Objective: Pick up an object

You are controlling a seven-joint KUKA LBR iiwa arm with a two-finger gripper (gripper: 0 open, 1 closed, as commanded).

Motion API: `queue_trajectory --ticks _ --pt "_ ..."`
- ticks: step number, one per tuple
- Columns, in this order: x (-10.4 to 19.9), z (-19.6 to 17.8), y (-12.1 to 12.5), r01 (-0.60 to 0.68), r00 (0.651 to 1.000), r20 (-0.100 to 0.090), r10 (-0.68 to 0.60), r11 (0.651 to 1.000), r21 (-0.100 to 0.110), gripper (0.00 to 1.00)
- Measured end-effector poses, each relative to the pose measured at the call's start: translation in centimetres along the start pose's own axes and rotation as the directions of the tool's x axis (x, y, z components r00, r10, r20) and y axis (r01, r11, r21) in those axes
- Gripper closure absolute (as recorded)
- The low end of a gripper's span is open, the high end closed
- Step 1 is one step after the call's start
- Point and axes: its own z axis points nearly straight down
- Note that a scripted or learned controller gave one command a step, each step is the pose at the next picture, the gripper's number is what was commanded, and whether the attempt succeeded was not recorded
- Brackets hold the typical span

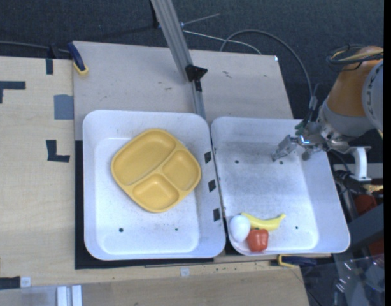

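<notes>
While the pincer [290,149] hangs seemingly spread and unladen, a descent squarely over the banana [267,221] is best favoured

Smooth, slightly glossy yellow plastic on the divided tray [156,169]; white, speckled, matt-looking plastic on the left bin [93,190] and right bin [323,203]. Pale matt wood across the bench [30,190]. Possibly bare metal on the gripper [290,148], too blurred to confirm.
</notes>
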Motion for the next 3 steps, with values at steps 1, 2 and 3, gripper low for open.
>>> queue_trajectory --ticks 1,2,3 --pt "0.0 -1.3 0.1 0.001 1.000 0.000 -0.001 1.000 -0.005 1.00" --pt "0.1 -5.6 -0.1 0.000 1.000 0.000 0.000 1.000 -0.009 1.00" --pt "0.1 -10.9 0.0 0.000 1.000 0.001 0.000 1.000 -0.011 1.00"
